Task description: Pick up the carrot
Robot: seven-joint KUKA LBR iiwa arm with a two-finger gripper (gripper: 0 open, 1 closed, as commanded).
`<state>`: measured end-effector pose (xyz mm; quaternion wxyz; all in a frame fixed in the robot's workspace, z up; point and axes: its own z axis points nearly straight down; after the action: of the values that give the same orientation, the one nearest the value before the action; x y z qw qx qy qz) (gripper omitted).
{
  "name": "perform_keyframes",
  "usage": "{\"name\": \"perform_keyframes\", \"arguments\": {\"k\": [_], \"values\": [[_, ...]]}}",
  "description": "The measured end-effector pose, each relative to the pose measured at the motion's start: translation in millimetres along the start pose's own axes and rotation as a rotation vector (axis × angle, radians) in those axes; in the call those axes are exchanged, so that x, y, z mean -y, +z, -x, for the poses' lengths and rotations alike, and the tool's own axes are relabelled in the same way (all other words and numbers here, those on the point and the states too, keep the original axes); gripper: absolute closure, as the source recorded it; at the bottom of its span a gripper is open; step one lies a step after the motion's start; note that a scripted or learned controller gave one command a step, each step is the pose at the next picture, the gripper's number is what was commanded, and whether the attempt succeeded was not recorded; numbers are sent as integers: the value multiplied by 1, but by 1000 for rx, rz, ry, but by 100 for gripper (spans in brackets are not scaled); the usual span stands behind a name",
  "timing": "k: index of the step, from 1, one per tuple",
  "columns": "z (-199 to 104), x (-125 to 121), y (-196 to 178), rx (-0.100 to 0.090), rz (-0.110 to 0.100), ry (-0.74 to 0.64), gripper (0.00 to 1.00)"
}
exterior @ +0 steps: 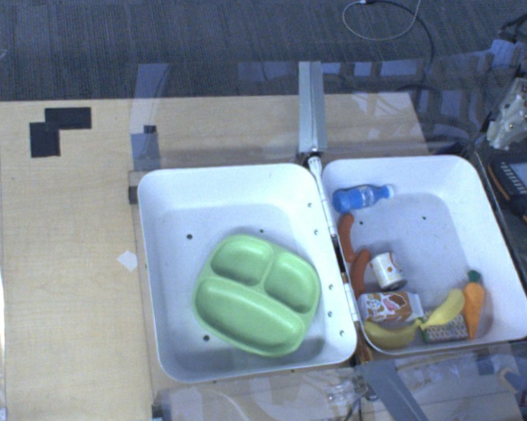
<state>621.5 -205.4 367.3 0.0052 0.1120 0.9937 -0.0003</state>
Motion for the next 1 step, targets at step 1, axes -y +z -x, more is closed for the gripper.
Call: {"name": "perform_keyframes", "arguments": {"k": [1], "values": [[31, -8, -17, 1, 1, -299, 100]]}}
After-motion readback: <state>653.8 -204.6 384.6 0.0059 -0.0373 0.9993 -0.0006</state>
